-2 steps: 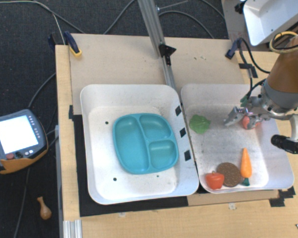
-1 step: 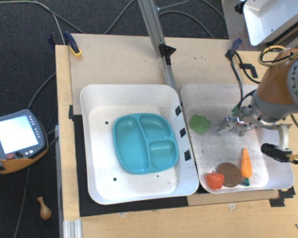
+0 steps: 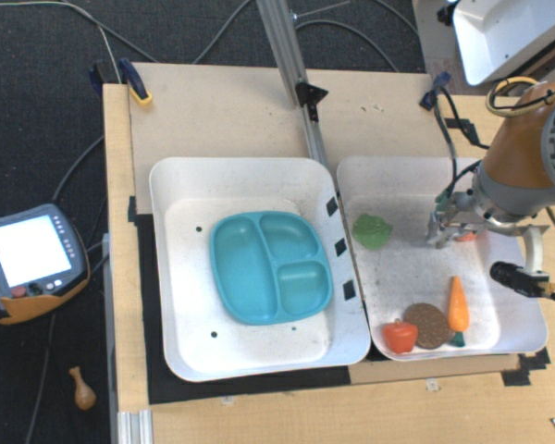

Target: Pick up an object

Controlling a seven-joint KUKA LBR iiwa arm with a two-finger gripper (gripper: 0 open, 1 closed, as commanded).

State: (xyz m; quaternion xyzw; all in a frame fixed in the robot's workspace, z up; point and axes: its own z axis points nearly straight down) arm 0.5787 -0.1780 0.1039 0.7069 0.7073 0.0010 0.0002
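The right bin [image 3: 388, 276] holds several small objects. A green lumpy piece [image 3: 373, 231] lies near its left wall. An orange carrot [image 3: 457, 305] stands toward the front right, with a brown round disc [image 3: 429, 324], a red tomato-like piece [image 3: 400, 337] and a small teal bit [image 3: 456, 339] beside it along the front wall. My gripper [image 3: 441, 234] hangs low over the bin's middle right, to the right of the green piece and above the carrot in the picture. A small reddish spot [image 3: 464, 237] shows right beside it.
The left bin [image 3: 180, 340] carries a light blue divided plate [image 3: 270, 266]. A metal pole [image 3: 291, 54] slants up from between the bins. A teach pendant [image 3: 28, 257] lies on the floor at the left. Cables run along the right bin's far right side.
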